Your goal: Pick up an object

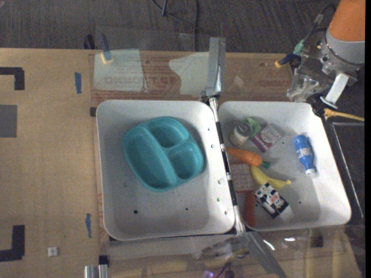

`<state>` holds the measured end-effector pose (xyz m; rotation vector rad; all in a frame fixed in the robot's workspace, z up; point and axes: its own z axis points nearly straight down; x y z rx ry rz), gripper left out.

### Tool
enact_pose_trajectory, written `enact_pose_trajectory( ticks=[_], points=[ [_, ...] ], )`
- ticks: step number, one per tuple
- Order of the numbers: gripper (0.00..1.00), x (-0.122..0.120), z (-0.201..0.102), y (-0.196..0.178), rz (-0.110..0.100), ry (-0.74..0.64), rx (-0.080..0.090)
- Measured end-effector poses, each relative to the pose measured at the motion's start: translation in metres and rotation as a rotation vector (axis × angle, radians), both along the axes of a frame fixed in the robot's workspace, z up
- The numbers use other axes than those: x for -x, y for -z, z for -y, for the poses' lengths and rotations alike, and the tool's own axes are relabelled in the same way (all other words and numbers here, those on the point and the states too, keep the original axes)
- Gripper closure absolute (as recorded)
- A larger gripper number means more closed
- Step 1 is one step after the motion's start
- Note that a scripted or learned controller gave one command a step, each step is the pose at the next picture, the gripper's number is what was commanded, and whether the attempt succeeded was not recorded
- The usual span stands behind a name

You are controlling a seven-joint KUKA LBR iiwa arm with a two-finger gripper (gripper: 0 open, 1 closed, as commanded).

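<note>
The right bin [330,213] holds several small items: a blue bottle [304,153], an orange carrot [246,156], a yellow banana [270,180], a black-and-white box [272,202], a red item [249,209], a small grey can [239,135], a green roll [253,123] and a pinkish packet [268,136]. My gripper [304,89] hangs over the bin's far right corner, above and behind the blue bottle, apart from all the items. Nothing shows held in it.
The left bin [110,213] contains a teal divided plate [163,152]. A metal divider [215,74] runs between the bins at the back. A yellow cable [345,116] lies by the right bin's far right rim. Tape marks dot the wooden bench [46,155].
</note>
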<state>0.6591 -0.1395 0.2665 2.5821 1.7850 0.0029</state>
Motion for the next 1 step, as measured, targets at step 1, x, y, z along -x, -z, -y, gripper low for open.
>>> enact_pose_trajectory(
  ticks=[1],
  points=[
    [1.0, -0.0074, 0.0074, -0.0023, 0.0, 0.172, 0.0]
  ],
)
